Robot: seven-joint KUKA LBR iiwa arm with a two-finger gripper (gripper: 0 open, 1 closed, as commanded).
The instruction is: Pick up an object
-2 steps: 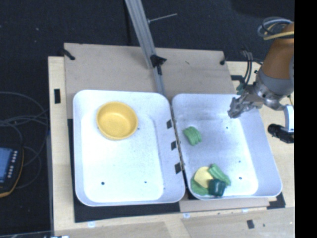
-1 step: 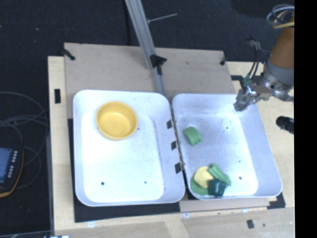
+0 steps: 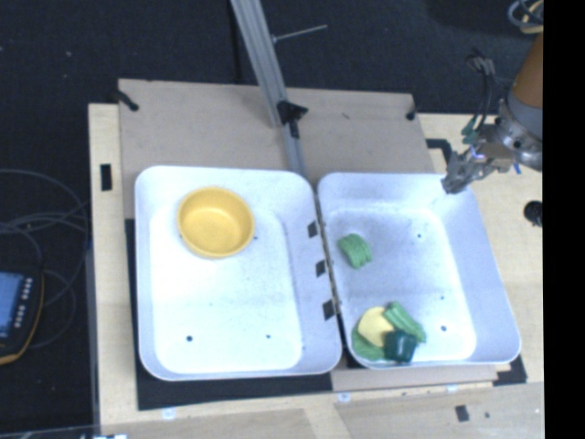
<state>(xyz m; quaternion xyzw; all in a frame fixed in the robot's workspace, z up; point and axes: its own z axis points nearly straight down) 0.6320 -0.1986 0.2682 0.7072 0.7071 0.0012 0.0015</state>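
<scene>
A yellow bowl (image 3: 216, 222) sits in the far left part of the left bin (image 3: 164, 337). In the right bin (image 3: 484, 273) a small light green object (image 3: 355, 251) lies near the left wall. A cluster at that bin's near edge holds a yellow piece (image 3: 372, 323), a green piece (image 3: 403, 320) and a dark teal piece (image 3: 398, 346), all touching. My gripper (image 3: 457, 177) hangs over the far right corner of the right bin, well away from every object, with nothing seen in it.
A grey metal post (image 3: 265, 62) slants down to the divider between the bins. Black clips (image 3: 322, 268) line that divider. The arm's wrist (image 3: 516, 135) comes in from the right edge. A handheld pendant (image 3: 14, 309) lies left of the bench.
</scene>
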